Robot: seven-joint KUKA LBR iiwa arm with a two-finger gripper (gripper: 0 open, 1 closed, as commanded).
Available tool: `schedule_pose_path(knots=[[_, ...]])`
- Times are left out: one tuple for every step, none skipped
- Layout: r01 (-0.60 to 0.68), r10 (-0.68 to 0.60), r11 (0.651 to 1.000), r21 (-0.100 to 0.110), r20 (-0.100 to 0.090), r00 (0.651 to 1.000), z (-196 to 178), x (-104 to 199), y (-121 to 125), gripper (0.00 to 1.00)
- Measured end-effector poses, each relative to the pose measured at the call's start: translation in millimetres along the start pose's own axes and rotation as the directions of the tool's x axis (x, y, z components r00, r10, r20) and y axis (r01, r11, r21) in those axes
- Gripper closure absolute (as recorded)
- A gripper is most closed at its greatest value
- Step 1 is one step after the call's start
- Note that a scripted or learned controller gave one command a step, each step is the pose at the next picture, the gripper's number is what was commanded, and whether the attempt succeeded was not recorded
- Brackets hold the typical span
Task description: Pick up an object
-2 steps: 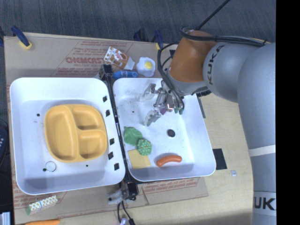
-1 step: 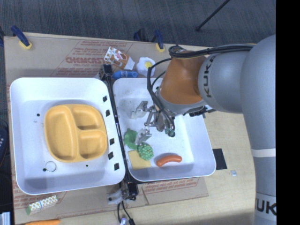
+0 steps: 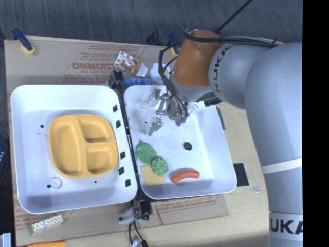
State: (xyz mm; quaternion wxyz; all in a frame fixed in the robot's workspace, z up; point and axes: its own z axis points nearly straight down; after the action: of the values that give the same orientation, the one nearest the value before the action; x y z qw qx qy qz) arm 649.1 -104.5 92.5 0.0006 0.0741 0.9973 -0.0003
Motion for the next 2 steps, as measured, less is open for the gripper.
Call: schedule_pose_path(knots=[[0.12,-0.12,0.993,0.0,-0.002,0.993,0,39,3,0.0],[0.257,-0.257,0.966,0.0,0.0,0.966,0,-3,6,0.0]])
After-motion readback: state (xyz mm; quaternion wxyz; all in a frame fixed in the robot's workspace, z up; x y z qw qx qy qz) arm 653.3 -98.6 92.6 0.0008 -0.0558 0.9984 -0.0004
